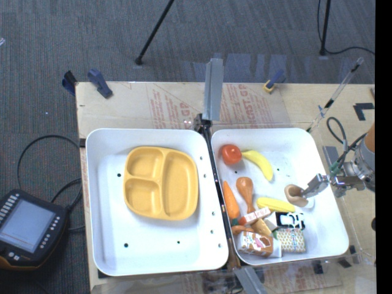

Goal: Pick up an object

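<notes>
Several items crowd right bin (318, 149); fingers (313, 186) at wooden cup (295, 194), grip unclear.

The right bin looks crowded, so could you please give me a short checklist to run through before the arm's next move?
1. Gripper over the right bin: ok, at its right side.
2. Nearest target: ok, the small brown cup sits right beside the gripper.
3. Anything held between the fingers: cannot tell.
4. Room around the cup: not ok, a yellow piece lies close by.
5. Yellow tray out of the way: ok, in the left bin.
</notes>
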`<move>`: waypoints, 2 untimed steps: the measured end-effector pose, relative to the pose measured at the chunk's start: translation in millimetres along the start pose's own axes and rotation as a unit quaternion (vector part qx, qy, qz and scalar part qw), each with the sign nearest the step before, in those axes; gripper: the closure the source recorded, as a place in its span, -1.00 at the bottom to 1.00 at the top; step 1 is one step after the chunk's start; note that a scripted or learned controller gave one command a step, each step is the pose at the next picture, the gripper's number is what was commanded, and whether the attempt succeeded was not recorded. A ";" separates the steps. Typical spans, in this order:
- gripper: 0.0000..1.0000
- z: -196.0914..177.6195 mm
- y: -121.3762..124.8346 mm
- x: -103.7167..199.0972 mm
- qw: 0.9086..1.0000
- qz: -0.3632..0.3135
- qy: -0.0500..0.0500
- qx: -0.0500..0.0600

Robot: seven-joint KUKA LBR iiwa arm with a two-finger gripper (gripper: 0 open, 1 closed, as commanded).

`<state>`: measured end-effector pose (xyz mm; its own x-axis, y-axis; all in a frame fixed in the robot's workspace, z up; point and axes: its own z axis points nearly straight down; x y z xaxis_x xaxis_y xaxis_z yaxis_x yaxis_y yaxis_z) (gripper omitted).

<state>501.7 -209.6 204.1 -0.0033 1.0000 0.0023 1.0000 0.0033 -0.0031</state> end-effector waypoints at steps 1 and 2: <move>-1.00 75.3 51.5 26.0 1.000 0.003 0.001 0.003; -1.00 100.4 29.4 16.2 0.999 -0.043 -0.007 -0.026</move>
<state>530.8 -193.1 103.7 -0.0881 0.9960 -0.0136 0.9949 0.0886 0.0482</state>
